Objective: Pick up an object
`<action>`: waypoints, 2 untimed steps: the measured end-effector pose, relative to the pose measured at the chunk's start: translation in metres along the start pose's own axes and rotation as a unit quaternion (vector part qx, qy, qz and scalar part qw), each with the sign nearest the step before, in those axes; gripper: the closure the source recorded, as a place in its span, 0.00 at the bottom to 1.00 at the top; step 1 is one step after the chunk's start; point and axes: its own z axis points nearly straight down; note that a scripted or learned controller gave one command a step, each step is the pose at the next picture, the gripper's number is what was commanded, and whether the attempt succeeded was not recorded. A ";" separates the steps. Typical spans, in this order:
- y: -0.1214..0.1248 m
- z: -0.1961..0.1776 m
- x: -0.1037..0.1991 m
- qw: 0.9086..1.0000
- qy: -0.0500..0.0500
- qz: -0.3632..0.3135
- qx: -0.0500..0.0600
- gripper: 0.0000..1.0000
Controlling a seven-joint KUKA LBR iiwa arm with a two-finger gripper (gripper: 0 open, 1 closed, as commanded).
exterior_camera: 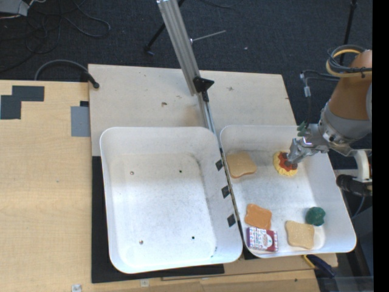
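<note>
**Trainee:** Grey and orange, that arm of yours. Why is it hanging over the right-hand bin?

**Supervisor:** Your arm enters from the right, so the shallow white plastic right bin (340, 239) is the near one, and that is where everything lies. The two-finger gripper (294, 157) sits directly above the small round yellow-and-red toy (285, 164), touching it or just short of it.

**Trainee:** So you have it?

**Supervisor:** You cannot say that. From this slant I cannot tell how wide the jaws stand or whether anything is between them. The toy looks to rest on the bin floor near the back wall, so I judge the grasp not yet made.

**Trainee:** What else is in there?

**Supervisor:** A tan bread-shaped slice (240, 163) by the divider, an orange flat square piece (259, 216), a red-and-white printed packet (262, 239) just below it, a second pale toast-like slice (300, 234), and a dark green round lump (315, 215) beside that.

**Trainee:** And the shallow white left bin (115, 163)?

**Supervisor:** Only dark specks on its floor.
</note>
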 end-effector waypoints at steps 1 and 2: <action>0.002 -0.043 0.000 1.000 0.000 0.000 0.000 1.00; 0.002 -0.079 -0.002 1.000 0.000 0.000 0.000 1.00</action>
